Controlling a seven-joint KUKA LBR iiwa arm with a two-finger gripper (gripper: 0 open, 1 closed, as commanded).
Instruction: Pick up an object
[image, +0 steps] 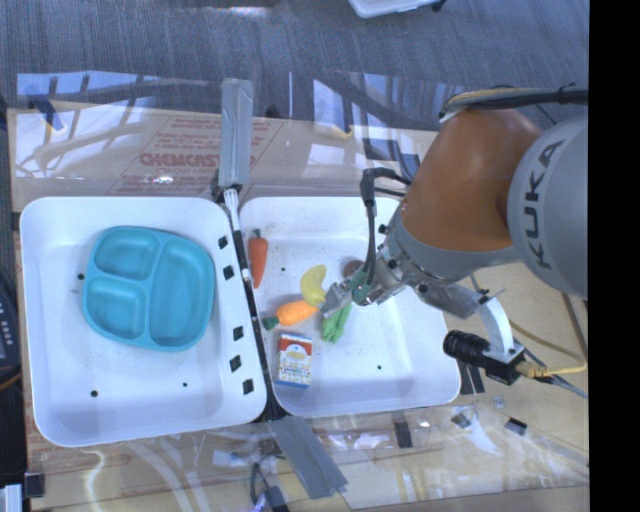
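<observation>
Green toy (336, 322), right bin (420, 385): judged light, stiff, slick.
Gripper (345, 297) poised above it, grip state not discernible; mid-body hold advised.

Blue divided plate (149, 286) lying in the left white bin (50, 400). Printed cardboard sheet (150, 150) flat on the tabletop (560, 420) behind both bins.

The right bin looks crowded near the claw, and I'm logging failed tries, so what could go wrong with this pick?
1. The claw sits low among close-set toys: the yellow banana, the orange piece and the green piece. It may nudge one aside or pinch two together.
2. The small carton lies just below them; a shoved toy could knock it.
3. The carrot rests against the bin's left wall, probably hard to straddle.
</observation>
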